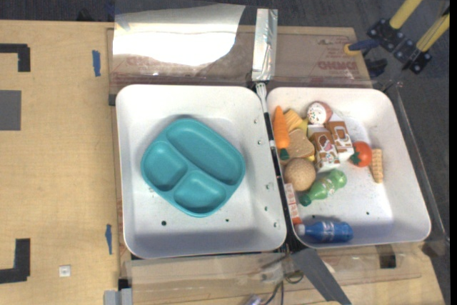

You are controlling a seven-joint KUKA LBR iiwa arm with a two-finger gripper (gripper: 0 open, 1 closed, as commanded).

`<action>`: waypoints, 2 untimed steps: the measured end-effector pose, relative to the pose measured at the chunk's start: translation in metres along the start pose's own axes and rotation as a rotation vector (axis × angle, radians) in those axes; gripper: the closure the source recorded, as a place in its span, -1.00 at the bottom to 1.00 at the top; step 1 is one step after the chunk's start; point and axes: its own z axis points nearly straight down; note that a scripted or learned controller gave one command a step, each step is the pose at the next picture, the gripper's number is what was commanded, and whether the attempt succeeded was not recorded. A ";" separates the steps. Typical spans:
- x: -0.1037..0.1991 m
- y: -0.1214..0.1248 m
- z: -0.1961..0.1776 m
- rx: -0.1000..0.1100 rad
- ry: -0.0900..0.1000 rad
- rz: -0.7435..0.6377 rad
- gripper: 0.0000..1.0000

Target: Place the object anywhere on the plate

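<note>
- The teal plastic plate (193, 165) with three compartments lies flat in the left shallow white bin (136, 107), tilted so its long compartment sits toward 1 o'clock.
- The right shallow white bin (400, 182) holds a cluster of toy food crowded toward its 9 o'clock wall.
- An orange toy carrot (281, 128) lies at 10 o'clock of that cluster, beside a tan heart-shaped cookie (301, 146).
- A round white-and-red toy (318, 112) sits at 12 o'clock, touching two brown-and-white boxes (331, 144).
- A small red tomato-like ball (362, 153) and a yellow-orange crinkled piece (376, 165) lie at 3 o'clock.
- A round beige bun-like ball (300, 173) touches a green bottle-shaped toy (325, 186).
- A blue bottle (325, 230) lies on its side at 6 o'clock, near the front wall.
- The state of the claw cannot be told.
- The wooden counter (57, 153) spreads to 9 o'clock of both bins.
</note>
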 end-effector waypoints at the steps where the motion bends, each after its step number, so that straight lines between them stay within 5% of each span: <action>1: -0.057 -0.004 0.090 -0.002 -0.007 -0.125 1.00; 2: 0.015 -0.011 0.002 -0.001 0.007 -0.129 1.00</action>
